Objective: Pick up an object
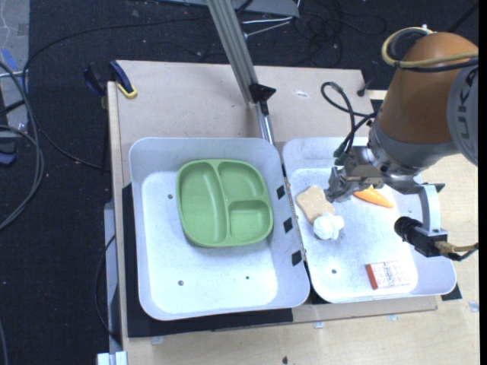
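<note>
The gripper point(340, 187) hangs low in the right bin point(426, 286), just beside a tan block point(310, 202) and an orange piece point(374, 197). If its fingers are apart or together, I cannot tell. A white ball point(326, 226) lies near, a red-and-white packet point(388, 274) further off.

— What lies in the right bin point(426, 284)?

— Four loose things. A tan, bread-like slab point(310, 201) sits near the bin's left side, lying flat and turned at a slant. A small white lumpy object point(326, 226) touches its lower corner.

— And the orange one?

— An orange carrot-shaped piece point(373, 197) lies flat further right, its pointed end toward the right, its left end hidden under the arm.

— Anything nearer the front?

— A small red and white packet point(387, 274), flat, printed face up, well apart from the others, near the bin's front right corner.
</note>
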Controlling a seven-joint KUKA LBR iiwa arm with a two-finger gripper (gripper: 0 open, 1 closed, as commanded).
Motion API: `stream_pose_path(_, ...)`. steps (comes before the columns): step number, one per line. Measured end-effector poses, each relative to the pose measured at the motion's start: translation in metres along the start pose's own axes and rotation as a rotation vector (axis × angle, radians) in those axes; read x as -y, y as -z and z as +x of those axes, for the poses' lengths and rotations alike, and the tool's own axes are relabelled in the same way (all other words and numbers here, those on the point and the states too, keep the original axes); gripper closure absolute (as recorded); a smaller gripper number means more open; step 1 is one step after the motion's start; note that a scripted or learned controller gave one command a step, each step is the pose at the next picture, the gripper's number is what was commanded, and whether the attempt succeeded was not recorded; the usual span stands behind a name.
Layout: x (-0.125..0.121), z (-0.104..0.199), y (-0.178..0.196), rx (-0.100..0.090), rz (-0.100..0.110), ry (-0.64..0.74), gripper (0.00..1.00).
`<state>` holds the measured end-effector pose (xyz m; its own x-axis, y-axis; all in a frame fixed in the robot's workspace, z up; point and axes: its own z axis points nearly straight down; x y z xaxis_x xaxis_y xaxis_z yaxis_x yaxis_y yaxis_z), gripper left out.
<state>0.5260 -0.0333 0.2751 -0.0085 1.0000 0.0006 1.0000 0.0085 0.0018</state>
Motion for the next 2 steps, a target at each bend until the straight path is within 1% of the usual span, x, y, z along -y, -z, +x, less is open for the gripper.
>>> stream_pose_path(1, -0.011, 0.042, -0.005, 0.0, 0.001, -0.001, 1.0)
stream_pose_path(2, -0.015, 0.093, -0.013, 0.0, 0.003, -0.002, 1.0)
